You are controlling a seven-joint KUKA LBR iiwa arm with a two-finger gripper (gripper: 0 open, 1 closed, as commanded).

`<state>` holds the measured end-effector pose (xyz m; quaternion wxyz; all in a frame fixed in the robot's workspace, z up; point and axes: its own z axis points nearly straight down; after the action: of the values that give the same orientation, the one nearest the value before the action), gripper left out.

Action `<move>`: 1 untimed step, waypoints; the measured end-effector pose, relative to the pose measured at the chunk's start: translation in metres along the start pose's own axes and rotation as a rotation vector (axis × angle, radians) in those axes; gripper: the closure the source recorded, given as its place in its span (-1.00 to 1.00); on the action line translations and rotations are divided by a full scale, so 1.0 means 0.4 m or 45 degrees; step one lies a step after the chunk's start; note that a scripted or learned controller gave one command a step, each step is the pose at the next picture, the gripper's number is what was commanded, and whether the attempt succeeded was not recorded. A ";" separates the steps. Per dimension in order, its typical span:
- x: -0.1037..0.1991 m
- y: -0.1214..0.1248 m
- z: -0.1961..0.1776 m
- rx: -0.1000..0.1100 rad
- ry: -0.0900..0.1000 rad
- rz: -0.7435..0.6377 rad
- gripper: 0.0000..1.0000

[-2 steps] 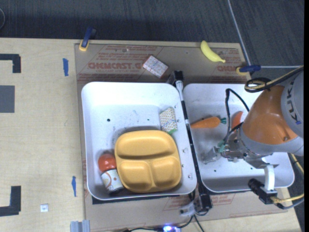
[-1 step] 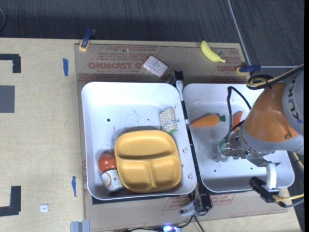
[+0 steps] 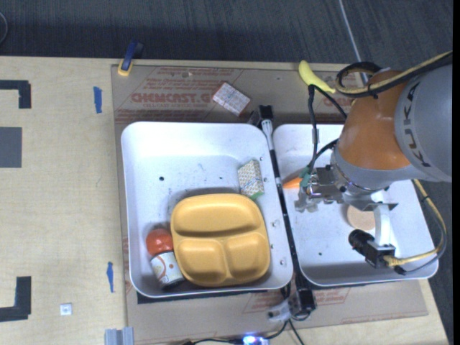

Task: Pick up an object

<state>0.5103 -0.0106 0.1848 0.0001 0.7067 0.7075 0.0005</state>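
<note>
Here, one gripper [image 3: 322,190], low over the right bin [image 3: 323,264]; the wrist covers it, so its grip cannot be told. One orange piece [image 3: 290,183] beside it and one tan disc [image 3: 361,216], both partly hidden. Left bin [image 3: 144,192]: one yellow compartment tray [image 3: 219,237], one patterned packet [image 3: 250,177], one red-topped bottle [image 3: 163,256].

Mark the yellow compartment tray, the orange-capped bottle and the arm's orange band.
yellow compartment tray [image 3: 219,237], camera view, centre ridge between its compartments
orange-capped bottle [image 3: 162,256], camera view, body just below the cap
orange band [image 3: 374,131], camera view, middle of the orange section
</note>
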 end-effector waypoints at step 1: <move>-0.001 0.000 0.000 0.000 0.000 0.001 -1.00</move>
<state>0.5102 -0.0109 0.1847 0.0001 0.7070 0.7072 0.0003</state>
